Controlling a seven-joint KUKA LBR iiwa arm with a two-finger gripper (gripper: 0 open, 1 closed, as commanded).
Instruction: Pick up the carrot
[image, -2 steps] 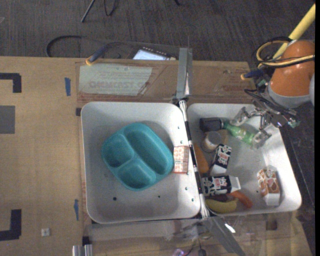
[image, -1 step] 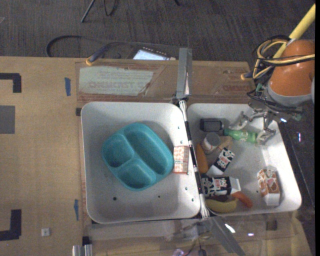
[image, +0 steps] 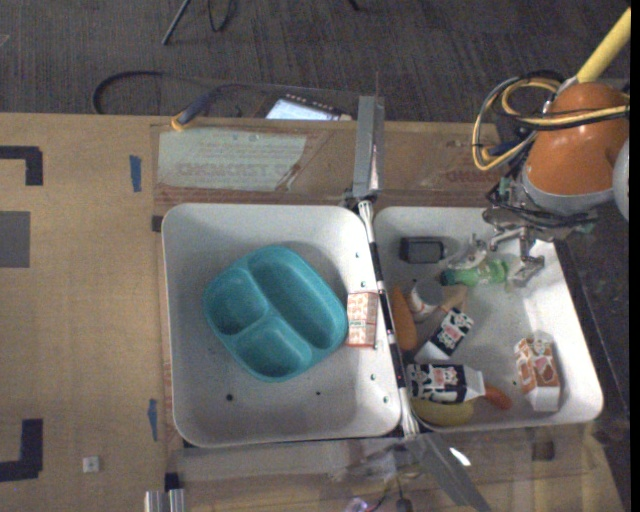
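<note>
Carrot (image: 402, 317) lies by the right bin's (image: 580, 330) left wall, well apart from the spread pincer (image: 510, 262).

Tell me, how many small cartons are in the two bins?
4. One carton leans at the left bin's right edge. In the right bin, one cow-patterned carton lies mid-bin, another near the front wall, and an orange-white carton at front right. More may be hidden.

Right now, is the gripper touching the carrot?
Apart. The camera view shows the gripper near the right bin's back edge, while the carrot lies by the left wall, with bare bin floor between them.
</note>
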